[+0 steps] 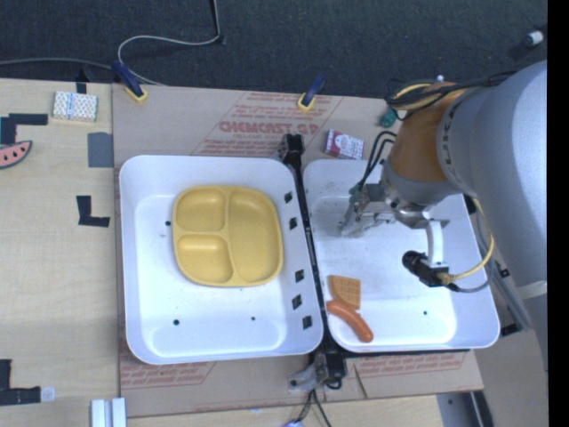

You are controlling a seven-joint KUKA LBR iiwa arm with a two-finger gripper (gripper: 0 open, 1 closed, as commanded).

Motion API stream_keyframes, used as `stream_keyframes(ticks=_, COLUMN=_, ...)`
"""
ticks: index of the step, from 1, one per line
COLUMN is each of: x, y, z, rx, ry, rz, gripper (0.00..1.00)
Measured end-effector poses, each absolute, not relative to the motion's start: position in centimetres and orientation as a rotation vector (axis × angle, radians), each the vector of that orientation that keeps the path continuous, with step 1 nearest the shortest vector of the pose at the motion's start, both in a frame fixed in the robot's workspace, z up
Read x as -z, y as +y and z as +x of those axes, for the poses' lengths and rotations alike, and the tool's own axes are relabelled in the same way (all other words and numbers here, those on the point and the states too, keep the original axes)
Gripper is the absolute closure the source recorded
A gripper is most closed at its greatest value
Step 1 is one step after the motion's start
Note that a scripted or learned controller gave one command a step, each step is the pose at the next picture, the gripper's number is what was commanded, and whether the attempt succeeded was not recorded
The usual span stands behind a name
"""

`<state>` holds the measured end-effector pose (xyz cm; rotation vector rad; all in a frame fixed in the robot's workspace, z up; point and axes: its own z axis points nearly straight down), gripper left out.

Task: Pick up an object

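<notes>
Arm in from the right, and the gripper (356, 219) hangs over the upper left part of the right bin (462, 327), close to the divider. Fingers point down and to the left at bare white floor. How far they stand apart, I can't tell; they blur into a grey tangle from up here. Nothing shows between them, that much is plain.

So where's the prize? Two candidates sit low in that bin, near the front wall. A waffle (346, 290), small and orange-tan, lies flat. Just below it, touching or nearly so, a hot dog (350, 320). Both are well apart from the gripper, toward the near edge.

Over in the left bin (142, 327), a yellow tray (227, 236) with three compartments sits flat in the middle.

By my read this is the approach stage: no grasp made, claw not yet over anything.

The hot dog looks the likelier pick. Its long axis runs on a slant, from upper left down to lower right, the lower-right end nearest the front wall. The next move calls for travel toward the near edge, then a wrist turn so the fingers close across that slant, not along it. The waffle crowding its upper end could get nudged.
</notes>
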<state>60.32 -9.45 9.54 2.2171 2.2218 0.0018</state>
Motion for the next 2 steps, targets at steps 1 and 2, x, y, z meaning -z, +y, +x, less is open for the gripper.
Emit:
stream_keyframes(ticks=1, x=-9.53, y=-9.46, z=60.31, rx=-0.002, ry=2.222, rz=2.217, gripper=0.0)
stream_keyframes(ticks=2, x=-10.43, y=-9.38, z=60.28, rx=-0.002, ry=2.224, rz=2.218, gripper=1.0)
